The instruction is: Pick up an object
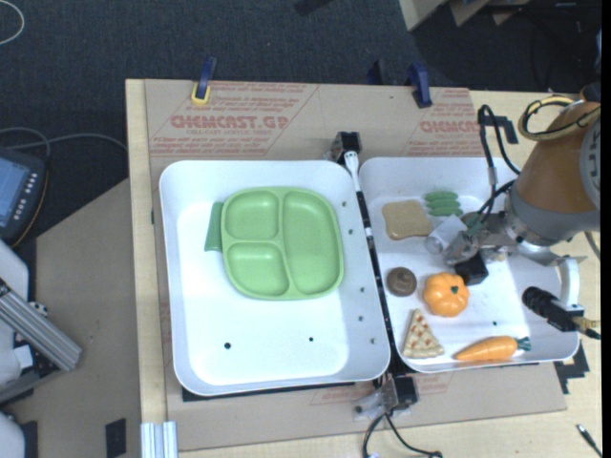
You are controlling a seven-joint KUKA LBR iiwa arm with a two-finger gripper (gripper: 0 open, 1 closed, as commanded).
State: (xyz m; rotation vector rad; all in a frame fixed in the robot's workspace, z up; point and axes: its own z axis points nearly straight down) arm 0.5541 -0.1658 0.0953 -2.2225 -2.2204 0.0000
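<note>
Several toy foods lie in the right bin [496, 175]: a tan slice of bread [406, 219], a green leafy piece [442, 202], a brown round piece [401, 281], an orange pumpkin-like fruit [445, 294], a pizza wedge [420, 336] and a carrot [488, 349]. My gripper [460, 249] reaches in from the right and is low over the middle of this bin. It sits just right of the bread, below the green piece and just above the orange fruit. Nothing shows as held.
The left bin [191, 322] holds a green divided plate [282, 242] with a darker green piece [213, 227] at its left edge. The arm's grey body and orange band [558, 175] hang over the right bin's far right side.
</note>
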